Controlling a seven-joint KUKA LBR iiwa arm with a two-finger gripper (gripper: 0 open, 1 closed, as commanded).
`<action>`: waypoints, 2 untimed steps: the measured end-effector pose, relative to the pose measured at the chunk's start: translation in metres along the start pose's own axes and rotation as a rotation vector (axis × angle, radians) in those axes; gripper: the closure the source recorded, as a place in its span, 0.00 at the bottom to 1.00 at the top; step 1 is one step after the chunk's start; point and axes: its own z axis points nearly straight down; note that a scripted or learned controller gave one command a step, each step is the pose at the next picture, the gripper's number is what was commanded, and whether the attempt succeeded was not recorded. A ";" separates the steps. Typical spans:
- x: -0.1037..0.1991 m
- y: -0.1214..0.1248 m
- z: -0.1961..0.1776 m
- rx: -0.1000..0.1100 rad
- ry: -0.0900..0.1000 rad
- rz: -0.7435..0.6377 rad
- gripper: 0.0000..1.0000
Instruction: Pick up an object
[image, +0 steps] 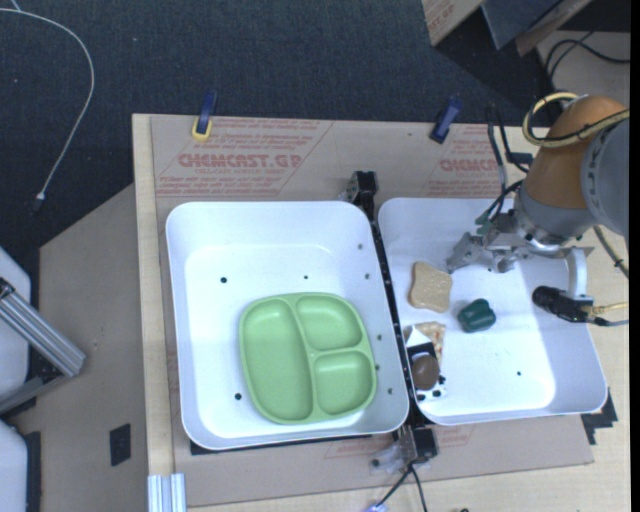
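The right bin holds a slice of toast near its left wall. A small dark green object lies just right of the toast. At the bin's front left lie a tan scrap and a brown and black object. My gripper hangs over the back of the right bin, just above and to the right of the toast and apart from it. Nothing shows in its grasp.
The left bin holds a green divided plate. The grey arm with its orange band reaches in from the upper right. A black fitting with a cable juts over the right bin's right side. Clamps sit on the board's back edge.
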 end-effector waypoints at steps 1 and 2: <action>0.000 0.001 -0.012 -0.005 -0.001 -0.001 1.00; -0.001 0.001 -0.056 -0.010 -0.003 -0.001 1.00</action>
